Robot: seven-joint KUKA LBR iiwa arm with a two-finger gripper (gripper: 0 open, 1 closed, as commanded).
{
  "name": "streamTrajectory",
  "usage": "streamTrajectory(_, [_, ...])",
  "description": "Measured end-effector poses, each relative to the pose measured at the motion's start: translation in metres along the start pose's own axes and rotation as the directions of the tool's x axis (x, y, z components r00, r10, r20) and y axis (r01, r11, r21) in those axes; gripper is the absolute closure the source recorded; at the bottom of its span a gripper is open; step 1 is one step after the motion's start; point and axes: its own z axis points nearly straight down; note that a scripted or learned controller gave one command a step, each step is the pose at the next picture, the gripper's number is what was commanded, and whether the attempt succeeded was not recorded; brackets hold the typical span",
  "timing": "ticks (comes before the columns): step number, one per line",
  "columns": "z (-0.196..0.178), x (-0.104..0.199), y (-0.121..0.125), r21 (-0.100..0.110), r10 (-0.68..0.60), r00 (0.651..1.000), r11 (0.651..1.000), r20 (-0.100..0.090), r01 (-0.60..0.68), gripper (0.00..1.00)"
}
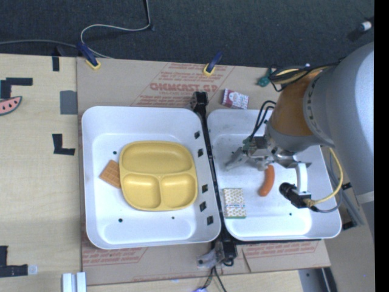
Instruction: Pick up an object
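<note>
Pincer [236,159], state unclear, in right bin [316,227]; sausage [266,180] near centre: straddle it squarely before closing

your bench [36,187], brown cardboard sheet [176,84] on it, two white bins [97,181] side by side, small packet [234,98] far of the right bin
</note>
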Motion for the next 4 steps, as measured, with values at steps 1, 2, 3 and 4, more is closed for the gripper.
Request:
streamTrajectory(1, [0.001,-0.013,0.054,0.001,-0.002,1.0,1.0,-0.001,0.002,0.0])
streamTrajectory(2, [-0.01,-0.013,0.054,0.001,-0.003,1.0,1.0,0.001,0.003,1.0])
streamTrajectory(3, [-0.009,-0.013,0.054,0.002,-0.003,1.0,1.0,0.001,0.003,0.0])
streamTrajectory(4, [-0.018,-0.013,0.054,0.003,-0.004,1.0,1.0,0.002,0.004,1.0])
